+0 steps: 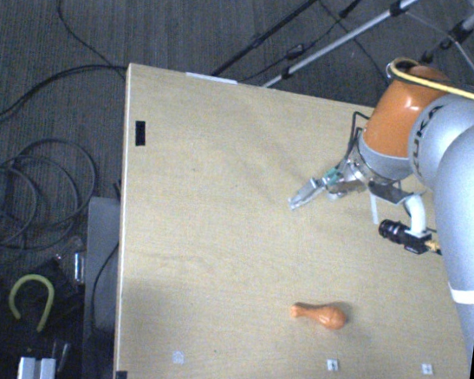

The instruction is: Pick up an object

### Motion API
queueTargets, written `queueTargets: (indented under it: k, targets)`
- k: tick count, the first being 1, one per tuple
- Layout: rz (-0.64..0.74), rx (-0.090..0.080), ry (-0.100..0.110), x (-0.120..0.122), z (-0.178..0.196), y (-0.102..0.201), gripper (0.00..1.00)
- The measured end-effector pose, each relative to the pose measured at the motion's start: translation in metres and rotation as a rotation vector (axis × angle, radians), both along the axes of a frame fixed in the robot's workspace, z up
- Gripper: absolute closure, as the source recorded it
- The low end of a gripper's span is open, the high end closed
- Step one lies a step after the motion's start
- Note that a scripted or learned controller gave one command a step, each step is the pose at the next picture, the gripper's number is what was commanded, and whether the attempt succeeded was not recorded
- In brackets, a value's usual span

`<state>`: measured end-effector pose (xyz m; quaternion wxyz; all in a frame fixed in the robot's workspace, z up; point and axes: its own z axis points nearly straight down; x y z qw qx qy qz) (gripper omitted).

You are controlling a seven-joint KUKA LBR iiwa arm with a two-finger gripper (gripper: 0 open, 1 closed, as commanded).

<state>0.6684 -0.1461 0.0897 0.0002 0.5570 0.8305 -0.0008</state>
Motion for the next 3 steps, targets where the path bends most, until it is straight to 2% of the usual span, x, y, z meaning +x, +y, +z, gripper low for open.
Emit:
queueTargets:
  k: [1, 2, 3]
  targets:
    - [0.0, 0.001, -0.001, 0.0, 0.009, 0.001, 1.0]
    - [-0.099, -0.001, -0.001, -0.025, 0.176, -0.063, 1.0]
    - [0.105, 0.002, 0.0, -0.057, 0.129, -0.009, 1.0]
